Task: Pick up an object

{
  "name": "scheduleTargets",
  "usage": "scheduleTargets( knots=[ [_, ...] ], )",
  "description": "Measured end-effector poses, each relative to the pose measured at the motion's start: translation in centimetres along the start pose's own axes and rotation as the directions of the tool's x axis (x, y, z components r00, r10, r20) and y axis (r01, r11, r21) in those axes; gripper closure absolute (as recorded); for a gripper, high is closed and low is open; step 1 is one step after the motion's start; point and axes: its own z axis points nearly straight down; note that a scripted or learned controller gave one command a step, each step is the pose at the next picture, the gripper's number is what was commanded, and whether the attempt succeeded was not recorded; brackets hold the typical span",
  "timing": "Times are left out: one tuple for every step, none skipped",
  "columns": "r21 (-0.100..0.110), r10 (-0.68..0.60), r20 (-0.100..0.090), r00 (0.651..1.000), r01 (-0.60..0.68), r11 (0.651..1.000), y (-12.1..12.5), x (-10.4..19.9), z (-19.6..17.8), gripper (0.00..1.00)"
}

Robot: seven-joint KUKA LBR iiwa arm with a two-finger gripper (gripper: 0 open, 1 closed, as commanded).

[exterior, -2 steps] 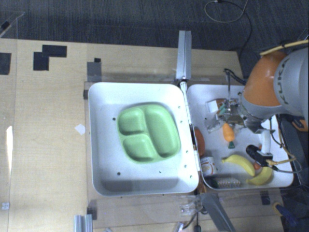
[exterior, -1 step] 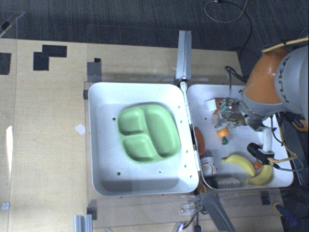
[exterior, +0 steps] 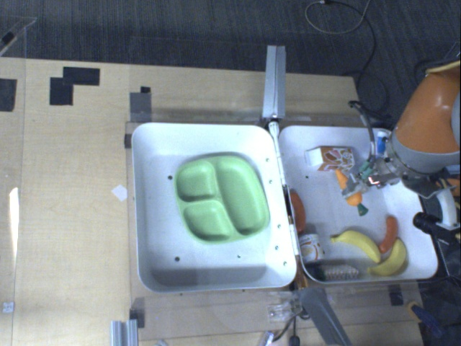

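Note:
My gripper (exterior: 362, 178) hangs over the upper middle of the right bin (exterior: 317, 139), reaching in from the right. Directly under it lies a small orange carrot (exterior: 352, 196) with a green tip, partly hidden by the gripper. I cannot tell whether the gripper touches the carrot. A white and orange carton (exterior: 329, 157) lies just to the left of the gripper. Two yellow bananas (exterior: 364, 246) lie near the bin's front edge, with a reddish sausage (exterior: 390, 233) beside them.
The left bin (exterior: 155, 265) holds a green divided plate (exterior: 220, 197). Along the right bin's left wall sit a red item (exterior: 297, 209) and a small can (exterior: 310, 247). A dark brush-like object (exterior: 336, 271) lies at the front edge. A metal divider post (exterior: 274, 85) stands between the bins.

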Motion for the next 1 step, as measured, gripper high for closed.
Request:
scheduleTargets(
  knots=[
    [0.002,0.188,-0.001,0.982,-0.188,0.982,3.42,3.16,-5.88,1.00]
  ],
)
